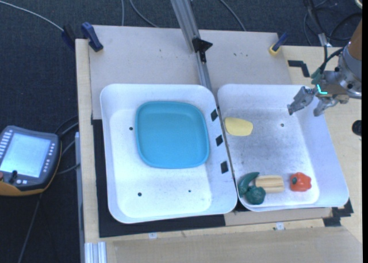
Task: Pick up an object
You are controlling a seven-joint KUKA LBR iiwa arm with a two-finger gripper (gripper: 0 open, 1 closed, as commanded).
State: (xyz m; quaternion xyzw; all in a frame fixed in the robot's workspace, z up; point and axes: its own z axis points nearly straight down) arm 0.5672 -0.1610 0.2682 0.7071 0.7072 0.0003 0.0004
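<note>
My gripper (307, 105) hangs over the far right part of the right bin (322, 141), its two fingers spread open with nothing between them. Below it in that bin lie a yellow lemon-like piece (238, 126) near the left wall, and along the near edge a green vegetable (251, 188), a tan wooden block (270, 183) and a red pepper (299, 182). The gripper stands well apart from all of them.
The left bin (118, 158) holds a light blue square plate (172, 134). A metal pole (183, 11) slants down to the seam between the bins. Blue and yellow clamps (92, 36) grip the bench's far edge. A teach pendant (26, 158) lies on the floor at left.
</note>
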